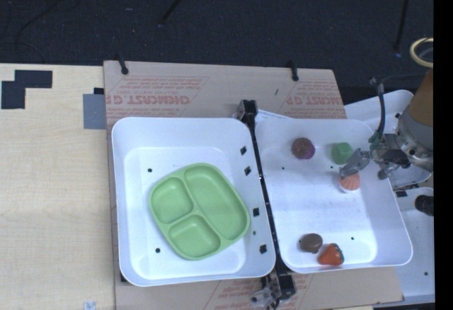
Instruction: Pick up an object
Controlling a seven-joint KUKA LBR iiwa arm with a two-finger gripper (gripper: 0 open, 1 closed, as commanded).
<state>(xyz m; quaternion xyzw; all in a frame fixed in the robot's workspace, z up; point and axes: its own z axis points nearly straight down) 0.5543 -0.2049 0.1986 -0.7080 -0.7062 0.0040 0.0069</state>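
Note:
The right bin (386,231) holds several small objects. At its back lie a dark purple ball (303,148) and a green piece (342,152). An orange-pink piece (350,182) lies near the bin's right side. A brown lump (310,243) and a red piece (330,255) sit at the front. My gripper (371,165) hangs over the right side of this bin, open. Its fingers are spread, and one fingertip (355,163) is just above the orange-pink piece. Nothing sits between the fingers.
The left bin (134,160) holds a light green divided plate (198,211). A black divider (258,195) joins the two bins. Both stand on a cardboard sheet (212,93). Cables and the arm's wrist (417,124) crowd the right edge.

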